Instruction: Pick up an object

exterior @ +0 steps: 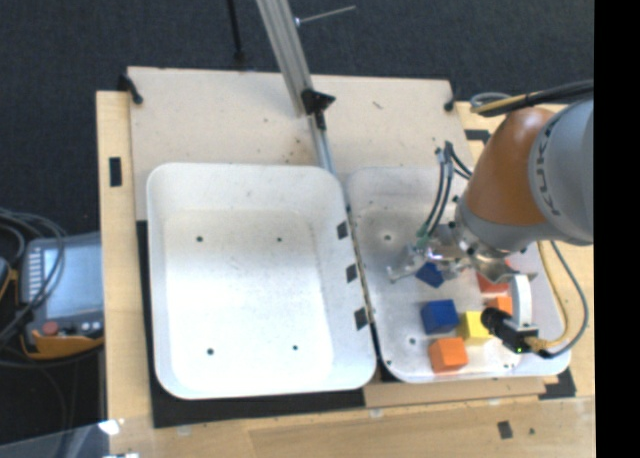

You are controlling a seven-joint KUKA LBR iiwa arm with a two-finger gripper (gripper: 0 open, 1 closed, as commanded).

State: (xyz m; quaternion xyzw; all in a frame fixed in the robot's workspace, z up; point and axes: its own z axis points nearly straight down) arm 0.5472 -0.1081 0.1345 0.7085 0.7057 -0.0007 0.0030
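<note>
In the right bin (385,206) lie a blue block (438,316), a yellow block (474,326) and an orange block (449,354), grouped near the front. My gripper (428,262) hangs low over the middle of this bin, just behind the blue block. A small dark blue piece (431,274) sits right at the gripper's tip; whether it is held is unclear. A red-orange piece (493,286) and a white piece (520,298) lie to the right, partly hidden under the wrist.
The left bin (250,276) stands beside the right one, the two rims meeting in the middle. A slanted metal rail (285,36) rises behind the bins. The grey and orange arm (525,181) covers the right bin's far right side.
</note>
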